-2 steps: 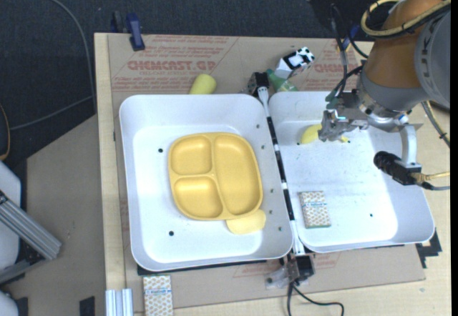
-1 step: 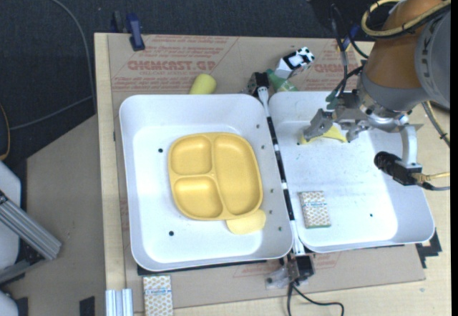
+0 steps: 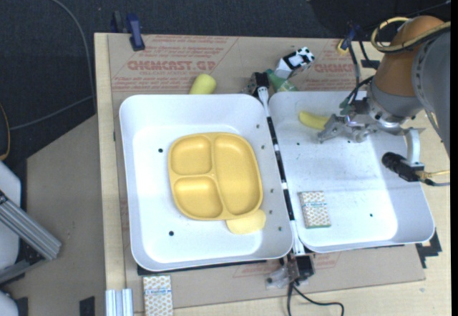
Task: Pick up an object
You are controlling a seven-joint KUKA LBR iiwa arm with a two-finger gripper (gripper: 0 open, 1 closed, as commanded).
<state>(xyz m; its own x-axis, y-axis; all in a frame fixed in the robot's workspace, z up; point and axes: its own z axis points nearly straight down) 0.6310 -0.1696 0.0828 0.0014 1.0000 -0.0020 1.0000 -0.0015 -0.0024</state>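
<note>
Camera view puts the jaws (image 3: 342, 127), whose spread I cannot tell, just beside the yellow banana piece (image 3: 312, 119) at upper right, risking nudging it away.

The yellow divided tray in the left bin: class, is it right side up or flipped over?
Right side up. The yellow divided tray shows three open compartments facing the camera.
</note>
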